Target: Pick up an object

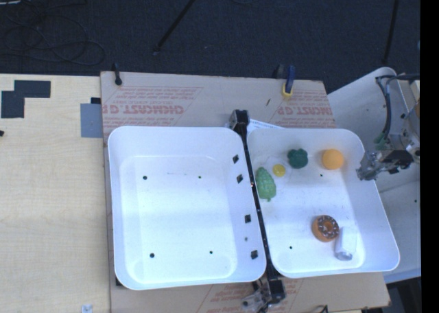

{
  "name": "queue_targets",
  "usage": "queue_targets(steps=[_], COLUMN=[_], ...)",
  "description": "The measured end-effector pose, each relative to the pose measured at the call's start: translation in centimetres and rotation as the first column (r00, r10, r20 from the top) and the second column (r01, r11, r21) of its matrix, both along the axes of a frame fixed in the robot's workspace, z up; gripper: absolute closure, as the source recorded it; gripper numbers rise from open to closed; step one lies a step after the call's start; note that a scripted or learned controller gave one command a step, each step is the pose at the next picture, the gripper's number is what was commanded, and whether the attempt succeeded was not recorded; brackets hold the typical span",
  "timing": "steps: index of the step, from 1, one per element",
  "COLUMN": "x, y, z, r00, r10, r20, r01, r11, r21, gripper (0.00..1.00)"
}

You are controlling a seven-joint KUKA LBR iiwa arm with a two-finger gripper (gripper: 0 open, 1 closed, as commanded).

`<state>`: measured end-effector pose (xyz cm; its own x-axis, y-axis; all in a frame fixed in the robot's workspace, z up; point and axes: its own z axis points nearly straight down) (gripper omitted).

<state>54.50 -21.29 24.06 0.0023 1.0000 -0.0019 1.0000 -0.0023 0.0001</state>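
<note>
From my seat I see the worktop [48, 188] running pale and bare on the left, with the left bin [123, 167] sitting on a cardboard sheet [206, 99]. A black divider clip strip [248, 188] runs between it and the right bin [374, 202], and the two bins touch along that edge.

In the right bin, a light green leafy item [265, 184] lies just beside the dividing edge. Near it, slightly further back, is a small yellow piece [278, 169], then a dark green lump [297, 158], and next an orange ball [333, 159], all apart from each other along the far half. Toward the near right corner, a brown ring-shaped item [325, 228] rests just beside a white cylinder [345, 244].

The tool [370, 169] sits at the right bin's right rim, above the wall and well apart from every item, nearest to the orange ball. I cannot tell how its tips stand; it carries nothing I can see.
</note>
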Motion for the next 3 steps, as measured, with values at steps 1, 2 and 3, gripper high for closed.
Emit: queue_targets(steps=[1,2,3], x=[-6.64,-6.32,-6.32], y=[-0.05,-0.11,-0.11], z=[-4.10,-3.86,-3.86], r00=[1.000,1.000,1.000], r10=[-0.001,0.001,0.001], r20=[-0.010,-0.003,-0.003], r01=[0.001,-0.001,-0.001], r11=[1.000,1.000,1.000], r21=[0.005,0.003,0.003], gripper=[1.00,0.00,0.00])
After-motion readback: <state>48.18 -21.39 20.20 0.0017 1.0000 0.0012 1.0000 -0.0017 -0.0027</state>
